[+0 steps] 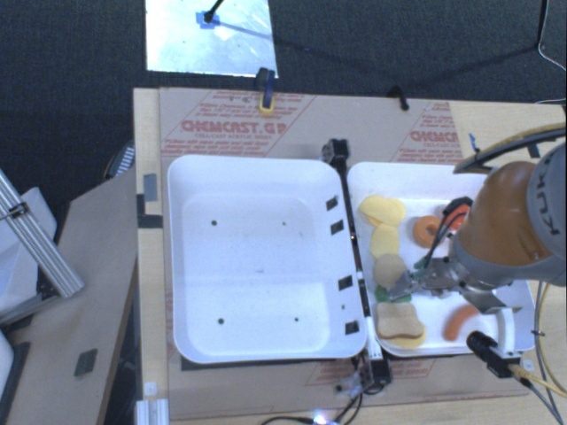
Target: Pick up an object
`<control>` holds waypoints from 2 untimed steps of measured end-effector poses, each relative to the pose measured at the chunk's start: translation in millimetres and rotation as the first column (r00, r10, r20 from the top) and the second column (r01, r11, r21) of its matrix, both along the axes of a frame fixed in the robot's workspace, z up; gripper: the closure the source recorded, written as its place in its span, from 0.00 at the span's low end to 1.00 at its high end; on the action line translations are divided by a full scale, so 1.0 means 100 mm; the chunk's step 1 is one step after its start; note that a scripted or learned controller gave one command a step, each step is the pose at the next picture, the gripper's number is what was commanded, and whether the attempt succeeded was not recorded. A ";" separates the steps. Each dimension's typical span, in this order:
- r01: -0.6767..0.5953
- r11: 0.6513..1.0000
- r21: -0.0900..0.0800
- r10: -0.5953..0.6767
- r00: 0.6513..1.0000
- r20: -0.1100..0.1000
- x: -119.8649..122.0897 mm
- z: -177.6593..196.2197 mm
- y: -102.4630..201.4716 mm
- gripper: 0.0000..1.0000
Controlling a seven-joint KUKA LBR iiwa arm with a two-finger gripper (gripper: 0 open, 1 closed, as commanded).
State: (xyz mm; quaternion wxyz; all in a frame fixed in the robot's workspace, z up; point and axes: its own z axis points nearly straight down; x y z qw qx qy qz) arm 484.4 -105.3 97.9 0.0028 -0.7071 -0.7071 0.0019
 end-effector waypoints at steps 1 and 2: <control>-0.001 1.000 -0.001 0.001 1.000 0.009 0.03 0.16 0.00 1.00; -0.009 1.000 -0.004 0.010 0.999 0.030 0.66 2.03 0.29 1.00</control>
